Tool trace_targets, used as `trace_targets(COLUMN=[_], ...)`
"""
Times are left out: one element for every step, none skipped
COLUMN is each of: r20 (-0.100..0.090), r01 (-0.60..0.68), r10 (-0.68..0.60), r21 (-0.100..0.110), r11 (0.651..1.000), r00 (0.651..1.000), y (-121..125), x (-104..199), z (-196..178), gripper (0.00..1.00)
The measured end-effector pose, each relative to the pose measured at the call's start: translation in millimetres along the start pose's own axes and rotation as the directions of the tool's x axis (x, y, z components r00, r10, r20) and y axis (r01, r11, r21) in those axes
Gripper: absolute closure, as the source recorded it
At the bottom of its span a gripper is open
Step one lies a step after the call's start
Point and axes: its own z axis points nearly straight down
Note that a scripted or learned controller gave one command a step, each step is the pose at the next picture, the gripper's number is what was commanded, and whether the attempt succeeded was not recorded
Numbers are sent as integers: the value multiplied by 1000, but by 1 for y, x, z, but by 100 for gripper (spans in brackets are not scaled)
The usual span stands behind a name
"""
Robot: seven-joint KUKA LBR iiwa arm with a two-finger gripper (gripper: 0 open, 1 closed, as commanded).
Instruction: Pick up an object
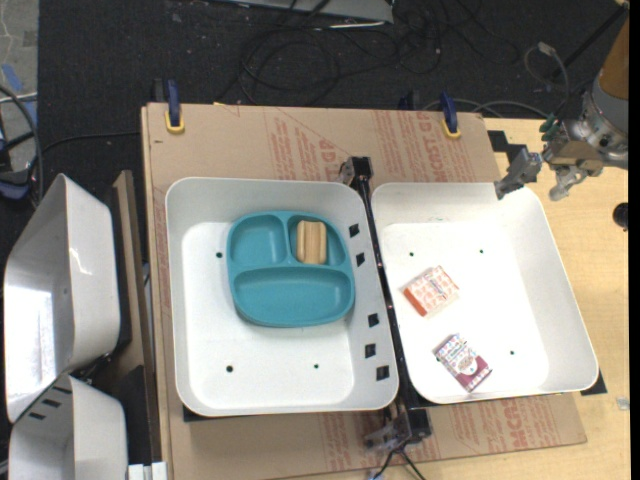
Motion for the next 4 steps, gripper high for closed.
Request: trace_targets(r20=[2,1,0,-1], r01=[1,0,-2,-1], r10=[-1,0,2,1], r21=[-7,-3,-1,0], r11=[1000,1000,1000,1000], r00=[1000,1000,1000,1000], y=[1,1,2,-7], x=[0,1,-4,2], z=[-4,39,102,161], gripper=[0,0,0,0])
